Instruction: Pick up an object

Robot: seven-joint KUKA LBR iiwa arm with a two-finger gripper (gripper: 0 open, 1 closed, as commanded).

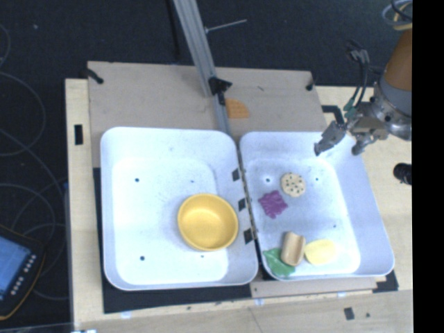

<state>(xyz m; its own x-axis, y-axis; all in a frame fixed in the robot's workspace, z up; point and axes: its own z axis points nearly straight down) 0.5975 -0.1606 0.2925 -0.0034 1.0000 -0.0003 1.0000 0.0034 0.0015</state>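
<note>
A pale wooden desk (80,207) carries two shallow white bins set side by side, their inner edges touching along a row of small dark clips. Around the desk the floor is dark, with thin cables looping over it at the left, and the corner of a handheld screen (14,269) shows at the lower left, cut off by the frame. A grey metal rail (198,47) slants down from the top edge and ends at the back of the bins, beside a small orange patch (236,109) on the brown board behind them.

The left bin (132,158) holds a yellow bowl (207,221), upright, near its right wall. The right bin (361,207) holds a round speckled cookie (293,184), a purple piece (272,203) just beside it, and along the front a tan cylinder (292,248) lying against a green piece (276,263) and next to a yellow lump (321,252).

The gripper (343,141) hangs over the back right corner of the right bin, its two dark fingers spread apart with nothing between them, well apart from the objects. The arm behind it is cut off at the right, with part of its orange band visible.

The purple and green pieces are too small and soft-edged to name; the green one is perhaps a leaf-shaped toy. No writing or label can be read anywhere.
</note>
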